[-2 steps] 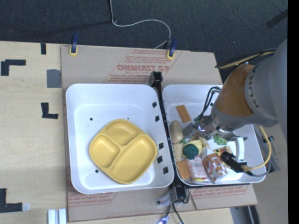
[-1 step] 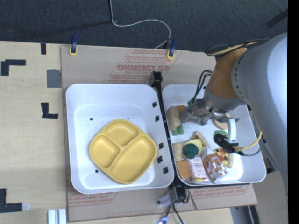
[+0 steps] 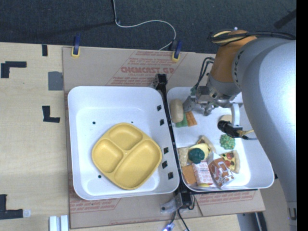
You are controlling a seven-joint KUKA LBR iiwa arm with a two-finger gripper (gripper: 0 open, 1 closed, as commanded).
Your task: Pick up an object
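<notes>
Bread roll [image 3: 177, 110] just beside gripper [image 3: 195, 105], right bin [image 3: 257, 170]

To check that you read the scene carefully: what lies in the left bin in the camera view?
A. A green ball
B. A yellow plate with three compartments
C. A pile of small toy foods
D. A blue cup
B: the yellow divided plate lies alone in the left bin, while the small toy foods are heaped in the right bin.
</notes>
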